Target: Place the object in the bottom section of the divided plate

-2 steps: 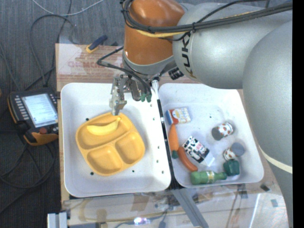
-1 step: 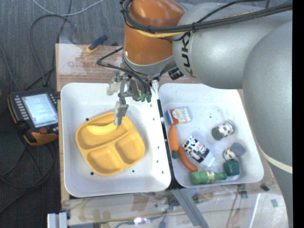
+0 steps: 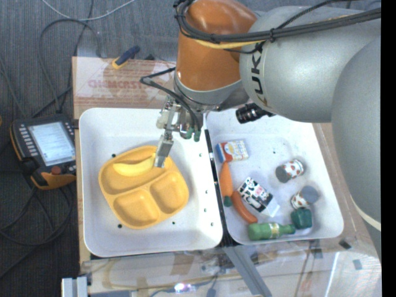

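Looming over the top of the frame, the grey arm with its orange band [image 3: 213, 39] reached down into the left white bin [image 3: 102, 228]. Its gripper [image 3: 161, 157] hung above the upper section of the yellow divided plastic plate [image 3: 144, 187], where a yellow banana [image 3: 133, 164] lay; whether the claw was apart or together could not be told. At lower right, the right white bin [image 3: 328, 166] held an orange carrot [image 3: 226, 179], a green bottle [image 3: 270, 229], a small carton [image 3: 234, 150] and a black-and-white cow toy [image 3: 255, 193].

Robotics lab: industrial arm [image 3: 291, 54] over bench bins, teach pendant [image 3: 43, 144], loose cables [image 3: 74, 11] on carpet.
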{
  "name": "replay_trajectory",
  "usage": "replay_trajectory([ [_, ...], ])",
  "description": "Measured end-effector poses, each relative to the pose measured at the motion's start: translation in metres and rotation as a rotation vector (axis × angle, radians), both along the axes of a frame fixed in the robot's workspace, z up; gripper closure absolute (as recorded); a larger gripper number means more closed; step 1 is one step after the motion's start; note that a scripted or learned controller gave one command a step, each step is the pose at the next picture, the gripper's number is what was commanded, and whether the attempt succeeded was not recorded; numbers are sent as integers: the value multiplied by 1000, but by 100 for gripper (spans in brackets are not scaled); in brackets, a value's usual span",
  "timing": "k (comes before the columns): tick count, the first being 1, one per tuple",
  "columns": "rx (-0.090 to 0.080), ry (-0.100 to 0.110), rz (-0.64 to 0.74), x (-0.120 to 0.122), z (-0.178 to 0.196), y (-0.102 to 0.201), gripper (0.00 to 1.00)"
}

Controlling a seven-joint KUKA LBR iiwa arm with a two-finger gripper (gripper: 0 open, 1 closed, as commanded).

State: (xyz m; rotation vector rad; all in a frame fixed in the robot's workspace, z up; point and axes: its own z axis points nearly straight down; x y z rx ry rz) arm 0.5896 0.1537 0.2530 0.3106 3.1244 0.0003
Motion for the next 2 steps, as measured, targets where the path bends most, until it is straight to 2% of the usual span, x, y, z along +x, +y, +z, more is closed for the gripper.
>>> replay_trajectory([
  [1, -2, -3, -135, -25, 166, -89, 0],
  [2, -4, -8, -136, -23, 176, -89, 100],
])
